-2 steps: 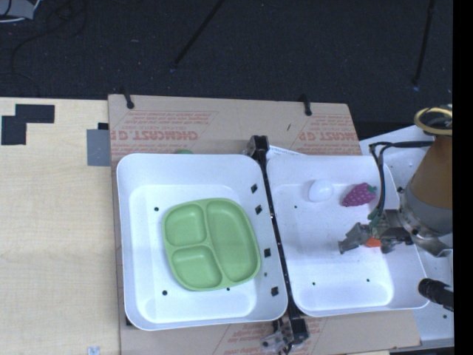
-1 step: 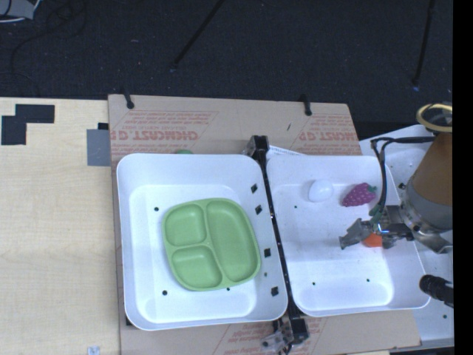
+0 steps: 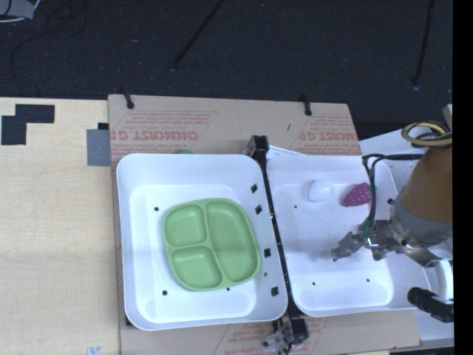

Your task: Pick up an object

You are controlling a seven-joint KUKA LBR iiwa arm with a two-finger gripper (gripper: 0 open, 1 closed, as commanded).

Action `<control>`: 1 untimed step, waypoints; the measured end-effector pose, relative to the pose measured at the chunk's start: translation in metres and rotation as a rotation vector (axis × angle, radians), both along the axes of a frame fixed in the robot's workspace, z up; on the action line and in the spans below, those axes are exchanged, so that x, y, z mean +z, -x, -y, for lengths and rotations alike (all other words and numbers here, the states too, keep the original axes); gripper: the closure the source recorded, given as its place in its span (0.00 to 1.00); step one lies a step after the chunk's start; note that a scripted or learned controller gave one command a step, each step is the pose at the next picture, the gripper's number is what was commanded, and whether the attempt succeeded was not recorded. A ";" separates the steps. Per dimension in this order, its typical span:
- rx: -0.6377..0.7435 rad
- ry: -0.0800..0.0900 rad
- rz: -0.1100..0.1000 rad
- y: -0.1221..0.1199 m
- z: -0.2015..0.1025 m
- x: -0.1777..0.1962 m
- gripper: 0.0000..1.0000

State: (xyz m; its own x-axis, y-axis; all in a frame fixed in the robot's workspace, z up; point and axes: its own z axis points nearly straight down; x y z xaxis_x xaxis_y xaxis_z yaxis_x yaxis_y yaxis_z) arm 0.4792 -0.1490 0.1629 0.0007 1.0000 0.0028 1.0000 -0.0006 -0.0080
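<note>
— Item one, the gripper (image 3: 353, 246)?
— Low over the right bin (image 3: 325, 298), its fingers (image 3: 343, 248) pointing left; whether they are parted or closed, I cannot tell. Nothing shows between them.
— Objects?
— A purple object (image 3: 358, 194) beyond the fingers, well apart; a white object (image 3: 320, 191) just left of it. A green divided plate (image 3: 211, 243) lies in the left bin (image 3: 140, 302), far left of the fingers.

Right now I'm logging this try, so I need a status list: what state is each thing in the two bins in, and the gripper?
Green divided plate: lying flat in the left bin, right side up, compartments bare.
White rounded object: resting on the floor of the right bin, near its far wall, untouched.
Pink object: resting beside the white one, apart from it, untouched.
Gripper: low over the right bin, nothing seen between its fingers.
</note>
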 end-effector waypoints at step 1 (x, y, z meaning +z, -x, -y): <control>0.000 0.000 0.001 -0.007 0.003 -0.059 0.00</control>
State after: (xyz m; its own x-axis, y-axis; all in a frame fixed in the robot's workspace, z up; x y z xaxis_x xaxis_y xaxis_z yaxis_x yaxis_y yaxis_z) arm 0.4863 -0.1520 0.1042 0.0004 1.0000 0.0026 1.0000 -0.0003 -0.0067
